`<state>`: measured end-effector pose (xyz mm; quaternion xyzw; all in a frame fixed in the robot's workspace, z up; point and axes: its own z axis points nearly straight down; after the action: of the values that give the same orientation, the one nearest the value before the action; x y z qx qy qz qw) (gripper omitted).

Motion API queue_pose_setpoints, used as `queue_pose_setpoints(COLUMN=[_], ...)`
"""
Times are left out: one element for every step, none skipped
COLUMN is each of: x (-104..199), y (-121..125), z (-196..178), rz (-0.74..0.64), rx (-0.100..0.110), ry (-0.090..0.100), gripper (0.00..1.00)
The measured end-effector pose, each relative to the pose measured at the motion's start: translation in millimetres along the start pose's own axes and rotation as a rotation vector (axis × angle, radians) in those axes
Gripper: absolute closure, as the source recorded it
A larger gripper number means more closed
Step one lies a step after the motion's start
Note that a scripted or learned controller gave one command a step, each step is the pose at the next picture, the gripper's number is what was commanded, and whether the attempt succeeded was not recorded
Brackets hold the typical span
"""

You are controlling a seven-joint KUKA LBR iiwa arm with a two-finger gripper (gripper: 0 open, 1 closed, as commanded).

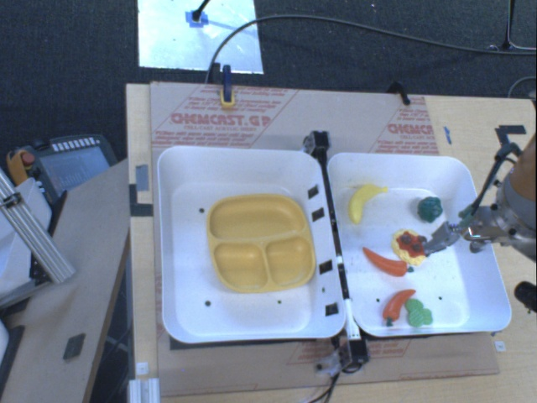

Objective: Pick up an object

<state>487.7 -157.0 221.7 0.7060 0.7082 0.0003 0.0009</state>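
The right bin [478, 309] holds several toy foods. A yellow banana [362, 200] lies at its upper left and a dark green broccoli [430, 208] at its upper right. A yellow round piece with red topping [406, 245] sits mid-bin, with a red chili [384, 263] just left of and below it. An orange-red carrot with green leaves [403, 306] lies near the front. My gripper [438, 241] reaches in from the right, low over the bin, its tip right at the edge of the yellow round piece.
The left bin [180, 259] holds a yellow three-compartment tray [256, 240]. A black divider with clips [329, 242] runs between the bins. A grey side table with a pendant [71, 170] stands at the left.
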Motion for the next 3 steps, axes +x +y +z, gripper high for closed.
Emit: queue_pose_setpoints(x=[2.6, -2.8, -2.5], y=[3.5, 3.5, 4.5], z=[38.9, 96.5, 137.2], rz=[0.002, 0.002, 0.002], rx=[0.0, 0.0, 0.001], ry=[0.001, 0.001, 0.001], gripper=[0.0, 0.0, 0.0])
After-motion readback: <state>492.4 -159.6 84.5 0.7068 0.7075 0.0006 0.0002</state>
